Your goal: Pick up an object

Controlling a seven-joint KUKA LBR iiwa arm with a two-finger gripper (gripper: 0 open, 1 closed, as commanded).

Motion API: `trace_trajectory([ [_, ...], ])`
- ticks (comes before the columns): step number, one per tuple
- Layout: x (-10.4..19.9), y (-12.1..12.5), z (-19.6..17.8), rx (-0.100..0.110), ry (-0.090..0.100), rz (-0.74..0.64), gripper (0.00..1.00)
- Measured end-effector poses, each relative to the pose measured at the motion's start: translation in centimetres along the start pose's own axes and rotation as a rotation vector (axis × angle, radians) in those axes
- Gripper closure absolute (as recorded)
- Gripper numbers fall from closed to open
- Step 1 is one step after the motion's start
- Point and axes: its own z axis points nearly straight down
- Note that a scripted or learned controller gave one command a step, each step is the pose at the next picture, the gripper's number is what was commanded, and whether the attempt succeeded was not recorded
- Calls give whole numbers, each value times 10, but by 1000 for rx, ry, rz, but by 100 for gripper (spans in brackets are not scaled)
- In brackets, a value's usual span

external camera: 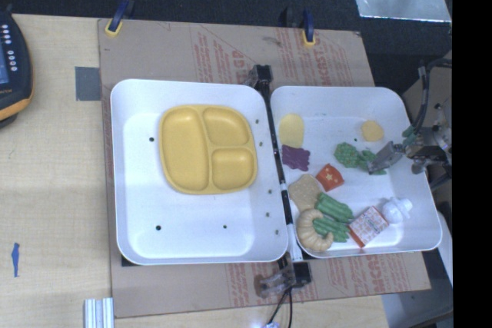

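Right bin point(388, 107) holds crowded toys (centre left bare); gripper point(382, 160) near broccoli point(350, 156); jaws' state unclear.

Hand point(382, 160) low, reaching in from right

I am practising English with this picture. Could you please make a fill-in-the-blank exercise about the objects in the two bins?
1. The yellow divided tray lies in the ____ bin.
2. The tray has ____ compartments.
3. The purple piece lies just below the ____ piece in the right bin.
4. The small bottle has a ____ label.

Missing words: left; three; yellow; red
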Motion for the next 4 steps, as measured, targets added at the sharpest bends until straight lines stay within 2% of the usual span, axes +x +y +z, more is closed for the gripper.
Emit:
trace_trajectory([
  [1,19,74,59,-1,-1,-6,0],
  [2,13,105,127,2,-2,-4,0],
  [3,38,39,124,6,2,1,0],
  [4,78,93,123,-5,0,-6,0],
])
